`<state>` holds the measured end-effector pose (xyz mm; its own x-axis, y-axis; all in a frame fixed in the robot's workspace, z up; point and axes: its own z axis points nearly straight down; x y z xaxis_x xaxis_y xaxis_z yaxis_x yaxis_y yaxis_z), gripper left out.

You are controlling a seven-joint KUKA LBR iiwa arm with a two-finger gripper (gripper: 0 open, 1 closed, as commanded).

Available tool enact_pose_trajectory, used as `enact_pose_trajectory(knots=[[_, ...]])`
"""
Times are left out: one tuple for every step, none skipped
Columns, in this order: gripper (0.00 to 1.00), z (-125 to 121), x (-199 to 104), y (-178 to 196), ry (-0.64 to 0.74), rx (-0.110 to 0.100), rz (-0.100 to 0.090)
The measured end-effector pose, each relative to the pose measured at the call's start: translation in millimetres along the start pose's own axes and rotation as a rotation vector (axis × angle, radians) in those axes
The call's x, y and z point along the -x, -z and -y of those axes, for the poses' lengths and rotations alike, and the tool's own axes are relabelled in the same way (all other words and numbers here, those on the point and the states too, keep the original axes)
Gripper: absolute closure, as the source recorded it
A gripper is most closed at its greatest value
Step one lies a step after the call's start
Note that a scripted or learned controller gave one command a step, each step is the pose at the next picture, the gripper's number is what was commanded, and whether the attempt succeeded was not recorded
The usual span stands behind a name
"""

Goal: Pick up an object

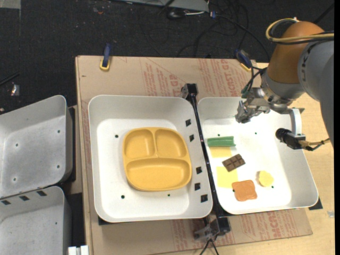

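Hovering at right bin's upper edge, gripper [245,114] finger state unreadable; nearest pick is green bar [220,141], below-left of it, long axis left-right across frame.

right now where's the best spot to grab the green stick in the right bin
Probably across the middle of the green stick, straight down from above. It lies flat and long, running left to right, so its narrow width suits a pinch. The yellow piece sits close below it.
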<state>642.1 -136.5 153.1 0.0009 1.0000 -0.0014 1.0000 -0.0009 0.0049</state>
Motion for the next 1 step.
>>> enact_pose_trajectory(knots=[[1.0, -1.9, 0.2, 54.1, 0.003, 0.003, 0.0]])
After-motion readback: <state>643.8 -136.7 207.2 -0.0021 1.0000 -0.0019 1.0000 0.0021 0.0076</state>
